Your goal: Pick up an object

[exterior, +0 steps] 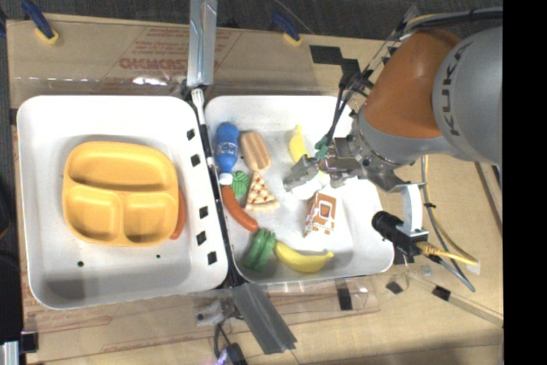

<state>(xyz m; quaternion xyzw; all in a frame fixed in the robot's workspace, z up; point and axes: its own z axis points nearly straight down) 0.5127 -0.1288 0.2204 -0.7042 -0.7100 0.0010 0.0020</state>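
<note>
Here the gripper (301, 175) hangs low over the right bin (359, 248), its fingers a little apart and clamped on nothing; just beside it lies a small carton (320, 214), with a banana (303, 256) below; the left bin (34, 209) holds a yellow tray (120, 191).

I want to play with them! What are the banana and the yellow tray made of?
The banana looks like smooth, slightly shiny plastic toy food, going by its even yellow colour. The yellow tray also seems to be moulded plastic, with rounded compartments and a soft sheen.
</note>
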